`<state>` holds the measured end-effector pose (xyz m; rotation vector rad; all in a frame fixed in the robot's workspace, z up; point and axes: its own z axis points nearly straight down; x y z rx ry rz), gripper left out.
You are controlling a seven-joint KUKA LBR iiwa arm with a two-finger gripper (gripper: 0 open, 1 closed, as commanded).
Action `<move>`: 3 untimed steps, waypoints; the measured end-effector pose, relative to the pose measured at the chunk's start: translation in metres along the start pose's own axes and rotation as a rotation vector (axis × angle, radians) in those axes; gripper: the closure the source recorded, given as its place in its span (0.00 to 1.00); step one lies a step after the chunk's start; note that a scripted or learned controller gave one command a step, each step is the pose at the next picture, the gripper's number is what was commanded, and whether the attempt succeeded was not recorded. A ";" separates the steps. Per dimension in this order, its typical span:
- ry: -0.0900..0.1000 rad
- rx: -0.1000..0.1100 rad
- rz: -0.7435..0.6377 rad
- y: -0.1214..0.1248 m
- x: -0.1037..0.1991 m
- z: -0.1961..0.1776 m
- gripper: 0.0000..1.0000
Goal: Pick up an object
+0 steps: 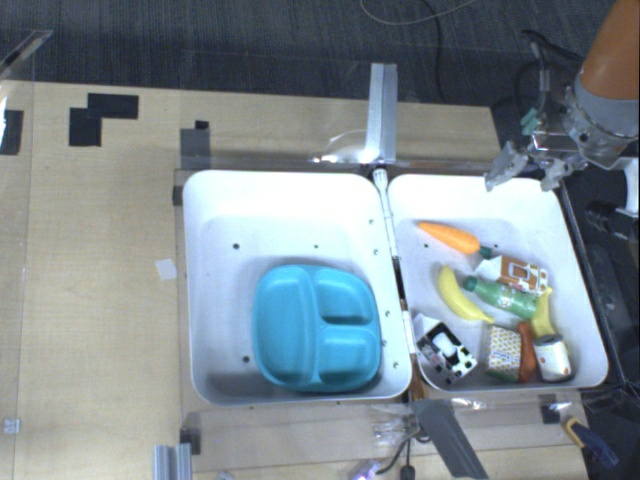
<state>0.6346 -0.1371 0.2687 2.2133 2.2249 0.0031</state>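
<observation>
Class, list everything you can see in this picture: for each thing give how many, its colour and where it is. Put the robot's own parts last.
bins: 2, white, side by side on the bench
divided plate: 1, light blue, in the left bin, towards the near side
carrot: 1, orange, right bin, far side
banana: 1, yellow, right bin, middle
bottle: 1, green, right bin, lying across the banana's end
black-and-white toy: 1, right bin, near left corner
small packets and jar: several, mixed colours, right bin, near right corner
cable: 1, white, on the dark floor beyond the bench
arm: 1, grey with orange band, upper right
gripper: 1, grey, above the right bin's far rim
</observation>
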 end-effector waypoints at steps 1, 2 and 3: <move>0.000 -0.002 -0.518 -0.005 0.026 0.172 0.00; -0.002 -0.011 -0.520 -0.002 0.027 0.159 1.00; -0.002 -0.006 -0.620 0.036 0.053 0.062 1.00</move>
